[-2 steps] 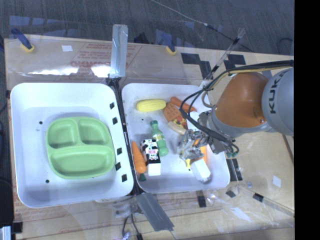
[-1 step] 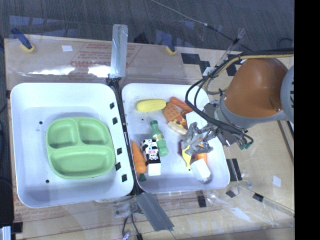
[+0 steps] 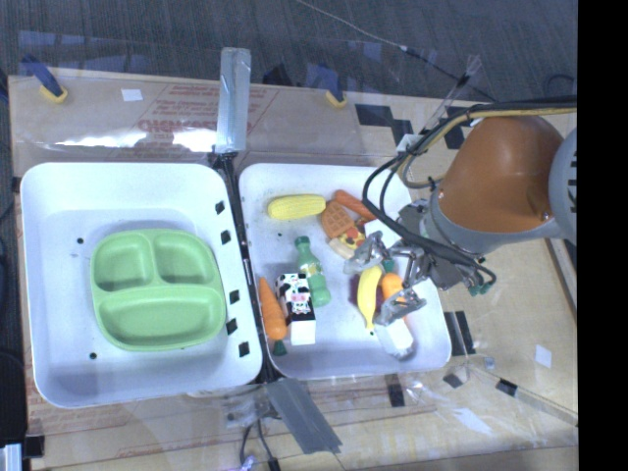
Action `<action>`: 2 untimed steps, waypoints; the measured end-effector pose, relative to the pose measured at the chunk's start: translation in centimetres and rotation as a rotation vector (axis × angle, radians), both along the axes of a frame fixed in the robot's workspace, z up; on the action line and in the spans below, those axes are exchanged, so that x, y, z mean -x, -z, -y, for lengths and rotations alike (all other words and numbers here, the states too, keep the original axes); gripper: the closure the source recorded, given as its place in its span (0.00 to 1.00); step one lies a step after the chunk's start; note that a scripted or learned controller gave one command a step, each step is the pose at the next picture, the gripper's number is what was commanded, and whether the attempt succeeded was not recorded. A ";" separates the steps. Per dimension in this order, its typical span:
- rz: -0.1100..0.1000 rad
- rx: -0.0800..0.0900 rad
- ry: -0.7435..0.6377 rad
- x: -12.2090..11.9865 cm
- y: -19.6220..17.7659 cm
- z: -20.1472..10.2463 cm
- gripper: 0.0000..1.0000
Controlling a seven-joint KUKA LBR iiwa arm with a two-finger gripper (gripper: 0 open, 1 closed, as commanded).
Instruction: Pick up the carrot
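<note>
The carrot (image 3: 272,308) lies against the left wall of the right bin (image 3: 257,186), beside a cow-print milk carton (image 3: 297,304) and well apart from the hand (image 3: 391,281). The hand sits low over the bin's right side among a banana (image 3: 368,295), a small orange thing (image 3: 392,285) and a waffle-like piece (image 3: 340,224); cables and the orange band (image 3: 500,175) crowd it, so whether it is wide or narrow cannot be told. A corn cob (image 3: 295,206) and green bottle (image 3: 311,268) lie nearby. The left bin (image 3: 49,204) holds a green divided tray (image 3: 155,287).
</note>
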State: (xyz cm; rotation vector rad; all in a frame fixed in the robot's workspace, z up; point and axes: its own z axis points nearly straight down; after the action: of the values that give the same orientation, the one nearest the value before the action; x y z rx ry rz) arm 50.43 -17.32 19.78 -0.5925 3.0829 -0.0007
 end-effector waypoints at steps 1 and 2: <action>-0.003 -0.001 -0.183 -2.6 6.1 3.6 0.00; 0.029 0.008 -0.345 -3.4 9.0 3.2 0.00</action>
State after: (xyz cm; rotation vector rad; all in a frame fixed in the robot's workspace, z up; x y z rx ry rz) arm 53.83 -20.48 10.75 -1.1040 2.9103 -0.0212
